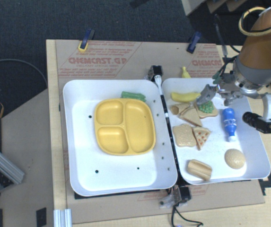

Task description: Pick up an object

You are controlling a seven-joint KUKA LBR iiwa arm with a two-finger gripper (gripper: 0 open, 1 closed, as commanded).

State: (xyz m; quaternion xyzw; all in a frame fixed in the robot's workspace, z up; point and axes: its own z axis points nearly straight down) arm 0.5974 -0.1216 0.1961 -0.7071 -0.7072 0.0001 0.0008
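the broccoli piece [205, 108] lies in the right bin [253, 171] near the banana [185, 97], just under the hand [206, 97]. nothing is lifted yet; i cannot tell the hand's state. closing and raising remain, as i judge it.

A brown board-topped bench [126, 56] bears two white bins, left bin [74, 141] beside right bin [256, 162].

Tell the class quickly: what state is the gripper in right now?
Gripper: low over the right bin, above a green toy; open or shut cannot be told.
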